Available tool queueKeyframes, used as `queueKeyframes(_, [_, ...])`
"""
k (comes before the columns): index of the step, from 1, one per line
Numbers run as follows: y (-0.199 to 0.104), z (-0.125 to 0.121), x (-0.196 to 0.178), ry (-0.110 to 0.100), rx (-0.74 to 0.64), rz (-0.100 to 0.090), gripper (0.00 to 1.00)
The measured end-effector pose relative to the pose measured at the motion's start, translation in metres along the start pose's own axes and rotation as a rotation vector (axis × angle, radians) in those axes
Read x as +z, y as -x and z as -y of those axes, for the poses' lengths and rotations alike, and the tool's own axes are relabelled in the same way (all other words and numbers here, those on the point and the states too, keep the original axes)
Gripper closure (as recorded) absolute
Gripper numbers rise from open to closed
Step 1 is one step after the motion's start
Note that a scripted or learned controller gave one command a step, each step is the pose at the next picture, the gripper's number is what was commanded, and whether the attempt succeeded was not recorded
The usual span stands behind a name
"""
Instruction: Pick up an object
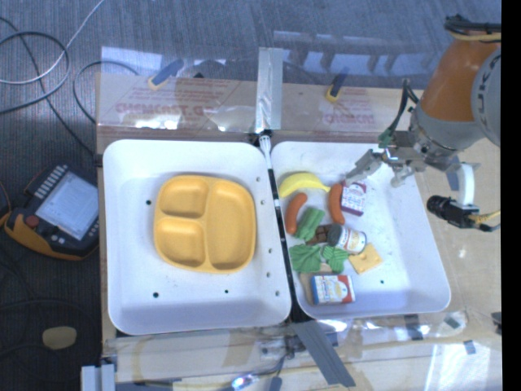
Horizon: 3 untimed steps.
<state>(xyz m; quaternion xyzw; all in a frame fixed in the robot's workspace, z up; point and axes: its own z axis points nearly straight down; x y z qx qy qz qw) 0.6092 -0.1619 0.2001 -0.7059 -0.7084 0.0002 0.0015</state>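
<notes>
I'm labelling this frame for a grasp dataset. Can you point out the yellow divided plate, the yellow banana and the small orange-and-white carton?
yellow divided plastic plate (205,221): camera view, on its central ridge.
curved yellow banana (299,183): camera view, mid-body.
small orange-and-white carton (332,288): camera view, front face.

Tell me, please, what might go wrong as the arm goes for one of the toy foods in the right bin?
1. The toys lie packed together: the banana, the two sausages and the green pieces touch, so the claw may catch two or nudge neighbours.
2. The small jar lies on its side and could roll off.
3. The carton sits close to the right bin's near wall, leaving little room.
</notes>
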Motion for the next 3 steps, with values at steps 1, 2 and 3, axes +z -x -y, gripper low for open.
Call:
queueKeyframes(1, [-0.047,0.015,0.106,0.004,0.047,0.004,0.00])
queueKeyframes(2, [-0.048,0.016,0.098,0.001,0.047,0.000,1.00])
queueKeyframes(3, [-0.098,-0.019,0.017,0.001,0.109,0.003,1.00])
